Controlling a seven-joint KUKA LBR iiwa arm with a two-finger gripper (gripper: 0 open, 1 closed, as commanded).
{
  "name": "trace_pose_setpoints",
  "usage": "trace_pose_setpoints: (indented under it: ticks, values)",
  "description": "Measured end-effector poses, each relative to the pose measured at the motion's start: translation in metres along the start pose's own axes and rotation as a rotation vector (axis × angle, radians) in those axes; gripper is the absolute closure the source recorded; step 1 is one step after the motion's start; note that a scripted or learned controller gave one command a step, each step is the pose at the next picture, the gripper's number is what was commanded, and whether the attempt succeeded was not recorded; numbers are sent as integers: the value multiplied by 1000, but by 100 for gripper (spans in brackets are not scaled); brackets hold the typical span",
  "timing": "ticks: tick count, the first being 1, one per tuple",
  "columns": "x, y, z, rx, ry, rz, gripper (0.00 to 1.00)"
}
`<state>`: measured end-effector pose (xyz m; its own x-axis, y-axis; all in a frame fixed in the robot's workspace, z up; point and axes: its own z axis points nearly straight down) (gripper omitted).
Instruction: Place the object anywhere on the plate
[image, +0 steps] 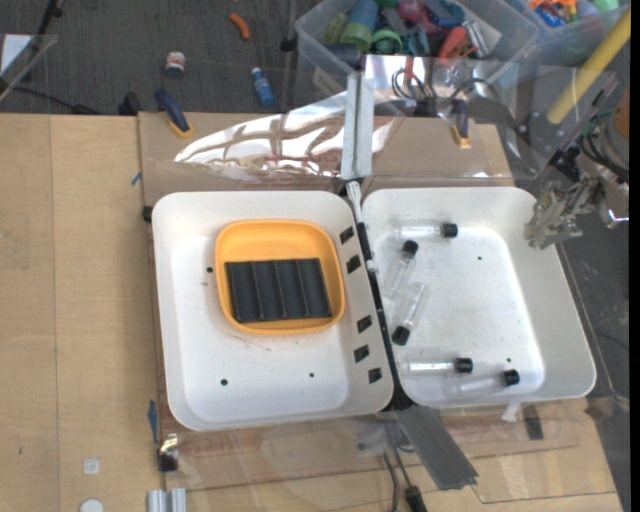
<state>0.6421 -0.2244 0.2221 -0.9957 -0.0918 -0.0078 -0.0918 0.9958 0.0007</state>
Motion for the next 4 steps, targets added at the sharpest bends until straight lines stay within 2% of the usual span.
trace_pose_setpoints:
  ticks: [1, 2, 4]
  values:
    - [0, 0, 0, 0, 0, 0, 0]
    - [-27, -1, 15, 0, -1, -15, 0]
    - [-28, 1, -9, 2, -2, -196, 0]
